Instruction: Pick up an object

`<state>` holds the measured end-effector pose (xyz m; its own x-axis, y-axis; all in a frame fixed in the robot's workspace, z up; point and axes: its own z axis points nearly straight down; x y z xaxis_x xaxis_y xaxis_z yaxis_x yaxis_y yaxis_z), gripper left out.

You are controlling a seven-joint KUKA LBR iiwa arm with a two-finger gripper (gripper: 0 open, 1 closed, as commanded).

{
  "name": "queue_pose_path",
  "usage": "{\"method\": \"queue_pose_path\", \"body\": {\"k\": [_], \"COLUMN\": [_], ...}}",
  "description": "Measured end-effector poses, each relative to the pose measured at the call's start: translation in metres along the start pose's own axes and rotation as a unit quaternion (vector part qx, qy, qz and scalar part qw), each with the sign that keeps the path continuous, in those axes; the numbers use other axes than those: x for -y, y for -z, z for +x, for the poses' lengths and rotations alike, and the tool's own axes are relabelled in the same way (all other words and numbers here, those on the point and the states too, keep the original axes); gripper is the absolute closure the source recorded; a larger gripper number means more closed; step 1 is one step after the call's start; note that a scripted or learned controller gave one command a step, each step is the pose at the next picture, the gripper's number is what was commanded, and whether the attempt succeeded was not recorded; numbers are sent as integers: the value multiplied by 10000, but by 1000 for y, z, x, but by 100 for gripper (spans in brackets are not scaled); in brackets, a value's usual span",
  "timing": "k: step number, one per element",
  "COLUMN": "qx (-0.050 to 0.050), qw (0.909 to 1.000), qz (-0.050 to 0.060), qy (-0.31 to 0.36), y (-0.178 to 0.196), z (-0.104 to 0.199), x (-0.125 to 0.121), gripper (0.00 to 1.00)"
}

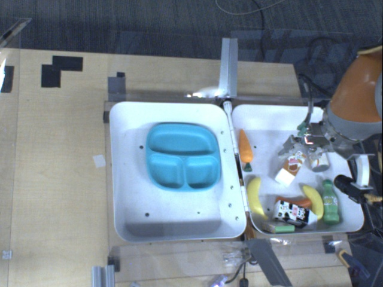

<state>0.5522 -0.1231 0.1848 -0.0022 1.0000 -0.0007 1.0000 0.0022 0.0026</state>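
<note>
My gripper (pixel 303 153) hangs over the upper middle of the right bin (pixel 263 121), open, with its fingers spread to either side. Just beneath it sits a small white and red carton (pixel 294 162), and a white block (pixel 285 176) lies right next to that. An orange carrot (pixel 245 147) lies along the bin's left wall. Lower down are a yellow banana (pixel 255 197), a second banana (pixel 313 198), a green bottle (pixel 330 202) and a patterned black box (pixel 291 211). Nothing is gripped between the fingers.
The left bin (pixel 128 160) holds a blue compartment tray (pixel 182 155). A metal post (pixel 229 70) stands at the back between the bins. The arm's orange band (pixel 359 88) and grey wrist reach over the right bin's far right side.
</note>
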Motion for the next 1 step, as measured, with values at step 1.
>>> {"method": "queue_pose_path", "body": {"k": [1], "qx": [14], "qw": [9955], "qz": [-55], "qy": [942], "y": [-95], "z": [-27], "x": [11], "gripper": [0]}}
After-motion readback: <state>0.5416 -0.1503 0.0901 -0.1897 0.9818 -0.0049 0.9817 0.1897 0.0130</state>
